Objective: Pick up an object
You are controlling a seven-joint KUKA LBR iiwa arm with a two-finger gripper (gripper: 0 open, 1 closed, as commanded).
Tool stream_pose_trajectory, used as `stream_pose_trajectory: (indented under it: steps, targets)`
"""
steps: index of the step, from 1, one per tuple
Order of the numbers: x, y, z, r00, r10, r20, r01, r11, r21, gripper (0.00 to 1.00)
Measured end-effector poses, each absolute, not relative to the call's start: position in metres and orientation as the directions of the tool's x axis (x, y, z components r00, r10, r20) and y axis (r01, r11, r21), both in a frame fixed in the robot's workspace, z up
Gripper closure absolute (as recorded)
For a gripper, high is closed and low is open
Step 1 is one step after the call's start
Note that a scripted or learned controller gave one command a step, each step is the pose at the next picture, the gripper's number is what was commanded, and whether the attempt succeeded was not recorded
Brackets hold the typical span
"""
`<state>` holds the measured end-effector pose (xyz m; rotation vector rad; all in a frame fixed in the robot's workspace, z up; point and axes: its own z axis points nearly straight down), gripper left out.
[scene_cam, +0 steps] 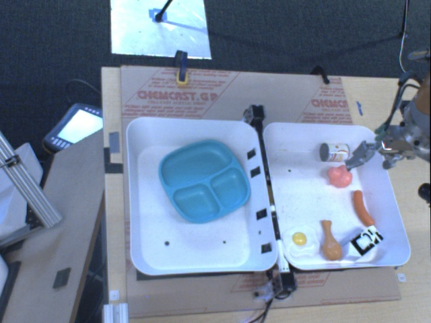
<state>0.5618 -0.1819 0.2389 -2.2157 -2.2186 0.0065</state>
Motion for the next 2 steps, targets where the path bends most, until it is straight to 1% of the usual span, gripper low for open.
stream_pose_trajectory:
  steps: [1,2]
  targets:
    - [0.564,-0.182,0.243,-0.003,1.0,0.0,1.0,0.003,0.001,0.0]
    - [0.561,-0.182,0.181,-0.001,1.0,0.001,1.0,0.001,-0.003,0.0]
